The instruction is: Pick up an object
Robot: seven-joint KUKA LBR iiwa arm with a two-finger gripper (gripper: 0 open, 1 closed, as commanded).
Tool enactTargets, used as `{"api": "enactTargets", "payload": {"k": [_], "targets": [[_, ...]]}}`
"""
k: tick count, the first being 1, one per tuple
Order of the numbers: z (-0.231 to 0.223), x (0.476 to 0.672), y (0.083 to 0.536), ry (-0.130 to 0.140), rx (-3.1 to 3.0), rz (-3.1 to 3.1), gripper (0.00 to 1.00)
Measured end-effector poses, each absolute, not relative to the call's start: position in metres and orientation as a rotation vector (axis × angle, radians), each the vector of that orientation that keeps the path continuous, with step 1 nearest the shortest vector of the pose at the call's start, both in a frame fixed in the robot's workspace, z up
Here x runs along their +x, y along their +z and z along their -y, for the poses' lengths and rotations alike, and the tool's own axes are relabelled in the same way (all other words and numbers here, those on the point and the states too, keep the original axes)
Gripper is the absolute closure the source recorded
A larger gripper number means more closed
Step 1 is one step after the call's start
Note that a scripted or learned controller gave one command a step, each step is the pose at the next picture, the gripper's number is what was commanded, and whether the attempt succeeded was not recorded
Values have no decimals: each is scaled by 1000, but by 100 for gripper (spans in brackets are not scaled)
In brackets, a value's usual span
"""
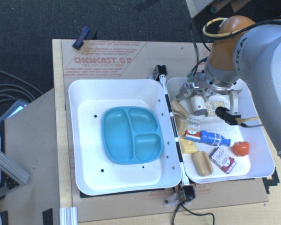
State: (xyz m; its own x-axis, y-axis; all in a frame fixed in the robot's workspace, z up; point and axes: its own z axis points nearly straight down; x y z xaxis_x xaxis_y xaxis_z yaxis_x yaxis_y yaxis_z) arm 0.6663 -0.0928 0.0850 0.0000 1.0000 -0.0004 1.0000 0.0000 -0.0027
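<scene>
Nothing is lifted yet: the gripper [207, 99] hangs with fingers wide over a white cylinder [198, 104] in the right bin [262, 165].

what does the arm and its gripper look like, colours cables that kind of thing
The arm is bulky, with rounded light grey shells and a glossy orange band above the wrist. Below the band is a grey metal wrist ring, then the gripper in pale metal with dark parts. A yellowish cable loops beside the band, and thin dark wires run down beside the wrist.
</scene>
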Motion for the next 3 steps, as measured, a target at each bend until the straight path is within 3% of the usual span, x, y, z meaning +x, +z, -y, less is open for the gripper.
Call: {"api": "enactTargets", "payload": {"k": [3], "targets": [[92,666,85,4,-2220,2220,0]]}}
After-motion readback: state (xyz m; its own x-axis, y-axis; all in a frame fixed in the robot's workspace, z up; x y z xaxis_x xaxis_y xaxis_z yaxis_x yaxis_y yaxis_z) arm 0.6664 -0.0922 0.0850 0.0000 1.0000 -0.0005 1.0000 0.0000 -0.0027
